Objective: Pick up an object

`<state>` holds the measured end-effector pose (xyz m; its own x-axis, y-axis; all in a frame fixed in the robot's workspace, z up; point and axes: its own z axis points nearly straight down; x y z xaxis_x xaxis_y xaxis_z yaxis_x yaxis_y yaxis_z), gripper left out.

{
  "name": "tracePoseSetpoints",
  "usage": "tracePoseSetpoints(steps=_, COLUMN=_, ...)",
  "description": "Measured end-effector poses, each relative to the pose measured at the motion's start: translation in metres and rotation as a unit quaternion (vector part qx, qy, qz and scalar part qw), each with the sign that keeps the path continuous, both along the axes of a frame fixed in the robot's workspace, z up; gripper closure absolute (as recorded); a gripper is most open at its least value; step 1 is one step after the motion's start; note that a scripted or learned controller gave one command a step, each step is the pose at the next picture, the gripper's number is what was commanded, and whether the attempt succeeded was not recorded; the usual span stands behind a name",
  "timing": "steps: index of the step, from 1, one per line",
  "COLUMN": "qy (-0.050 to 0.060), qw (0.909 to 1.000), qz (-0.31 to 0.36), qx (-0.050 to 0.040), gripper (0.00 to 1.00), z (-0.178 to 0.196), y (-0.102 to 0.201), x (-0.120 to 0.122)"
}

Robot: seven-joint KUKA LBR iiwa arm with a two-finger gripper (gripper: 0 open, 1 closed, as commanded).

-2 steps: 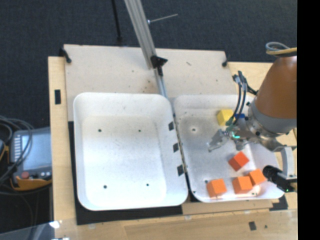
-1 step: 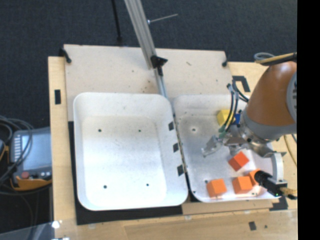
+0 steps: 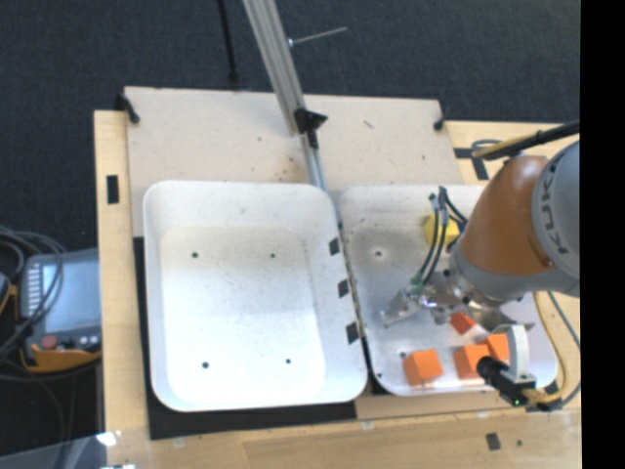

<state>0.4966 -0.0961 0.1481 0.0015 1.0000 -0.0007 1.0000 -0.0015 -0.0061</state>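
The arm reaches into the right bin [image 3: 376, 233] from the right, its orange wrist band above the bin's middle. My gripper [image 3: 402, 308] hangs low over the bin floor, its metal fingers pointing left. An orange block [image 3: 423, 366] lies near the bin's front edge, below the gripper and apart from it. A second orange block [image 3: 479, 358] lies to its right, partly under the arm. A small red piece [image 3: 461, 323] shows beside the wrist. A yellow object [image 3: 433, 228] peeks out behind the arm's cables.
The left bin [image 3: 244, 291] stands beside the right one, divided by their touching rims. A slanted aluminium pole [image 3: 278, 57] rises from the back of the bench. Cables and a control pendant [image 3: 59, 306] lie off the bench's left side.
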Motion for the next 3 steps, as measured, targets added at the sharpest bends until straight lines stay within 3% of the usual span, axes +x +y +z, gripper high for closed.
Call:
tracePoseSetpoints(steps=1, qy=-0.004, qw=1.0000, qz=0.000, qx=-0.0007, gripper=0.00, z=-0.050, y=-0.002, x=0.001)
tracePoseSetpoints(steps=2, qy=-0.007, qw=1.0000, qz=-0.003, qx=0.0002, gripper=1.00, z=-0.038, y=-0.002, x=0.002)
tracePoseSetpoints(steps=3, qy=-0.006, qw=1.0000, qz=0.002, qx=-0.0003, gripper=1.00, z=0.023, y=0.001, x=0.001)
